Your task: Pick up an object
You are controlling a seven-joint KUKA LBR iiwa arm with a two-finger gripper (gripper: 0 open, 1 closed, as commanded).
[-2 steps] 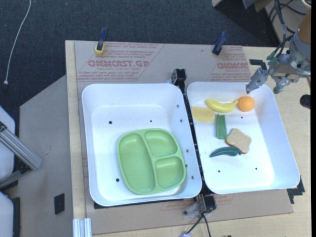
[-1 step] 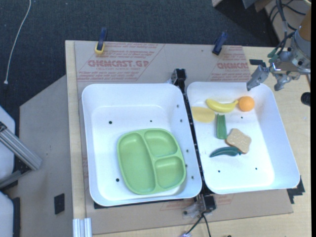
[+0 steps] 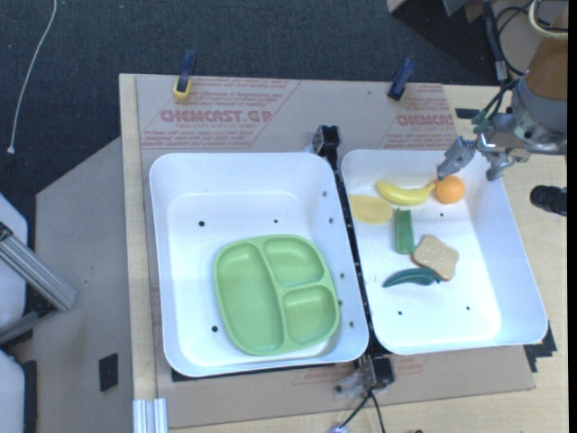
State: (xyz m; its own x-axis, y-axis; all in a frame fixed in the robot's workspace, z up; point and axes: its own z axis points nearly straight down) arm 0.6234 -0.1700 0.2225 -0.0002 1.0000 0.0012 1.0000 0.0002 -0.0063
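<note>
- Orange ball point(image 3: 450, 189) is sitting near the far edge of the right bin point(image 3: 505, 323), touching the tip of the banana point(image 3: 403, 192), and it is the piece closest under my gripper point(image 3: 475, 157).
- I am hovering over that far edge with my two fingers spread apart and nothing between them; one fingertip point(image 3: 450, 164) is hanging just above the ball.
- To do this well, I am judging that I need to centre myself over the ball so one finger lands on each side, not on top of it.
- A round thing is likely to roll away from a glancing touch, so I am planning a straight drop and a slow close.
- The banana is crowding the ball on the side toward the left bin point(image 3: 171, 242); I am minding that a finger does not wedge onto it.
- Near the middle of the right bin are lying a pale yellow slice point(image 3: 370, 208), a green stick point(image 3: 403, 231), a bread slice point(image 3: 436, 256) and a dark teal pepper point(image 3: 413, 279), all apart from the ball.
- The green divided plate point(image 3: 275, 293) is resting in the left bin, well clear of my work.
</note>
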